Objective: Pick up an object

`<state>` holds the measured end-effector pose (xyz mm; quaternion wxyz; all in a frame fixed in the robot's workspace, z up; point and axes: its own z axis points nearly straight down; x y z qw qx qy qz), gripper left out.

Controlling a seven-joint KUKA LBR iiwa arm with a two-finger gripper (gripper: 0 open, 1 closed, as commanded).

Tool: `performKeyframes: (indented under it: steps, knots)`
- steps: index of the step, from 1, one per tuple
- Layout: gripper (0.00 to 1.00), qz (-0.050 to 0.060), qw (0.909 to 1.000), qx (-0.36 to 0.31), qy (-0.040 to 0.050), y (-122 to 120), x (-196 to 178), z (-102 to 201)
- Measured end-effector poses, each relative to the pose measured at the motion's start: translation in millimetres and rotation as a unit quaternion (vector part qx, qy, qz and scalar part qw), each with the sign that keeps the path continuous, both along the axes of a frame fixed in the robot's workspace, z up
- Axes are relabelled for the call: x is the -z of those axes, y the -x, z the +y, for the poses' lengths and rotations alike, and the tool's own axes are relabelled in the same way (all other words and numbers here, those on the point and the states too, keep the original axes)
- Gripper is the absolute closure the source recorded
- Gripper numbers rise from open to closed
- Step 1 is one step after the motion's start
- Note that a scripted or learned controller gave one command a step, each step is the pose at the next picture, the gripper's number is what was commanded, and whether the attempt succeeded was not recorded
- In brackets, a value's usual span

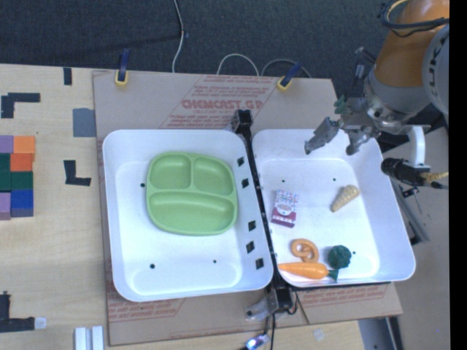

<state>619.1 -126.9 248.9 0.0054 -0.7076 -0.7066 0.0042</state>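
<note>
A flat brown cardboard sheet covers the bench, with red printing reading roughly "CHEMCAST GP", repeated faintly along its edges. On it two shallow white plastic bins sit side by side, touching along a black clipped seam. The left bin holds a matte pale-green divided plate, rounded, with three compartments. The right bin holds the small items. The grey arm with its orange band reaches in from the right. Its gripper hangs above the right bin's far edge, fingers spread wide with nothing between them. A small carton, red and white with print too small to read, lies near the bin's middle. An orange carrot, a dark green broccoli piece and a twisted tan pretzel cluster at the near edge. A ridged beige cone lies apart, to the right.
</note>
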Motion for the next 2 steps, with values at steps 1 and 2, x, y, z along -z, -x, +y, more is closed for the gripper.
performKeyframes:
  steps: [1,2]
  knots:
    - [0.0,-0.006,1.0,-0.001,0.0008,-2.2,-7.0,-0.2]
    - [0.0,-0.003,1.0,-0.002,0.0007,0.3,57.0,5.5]
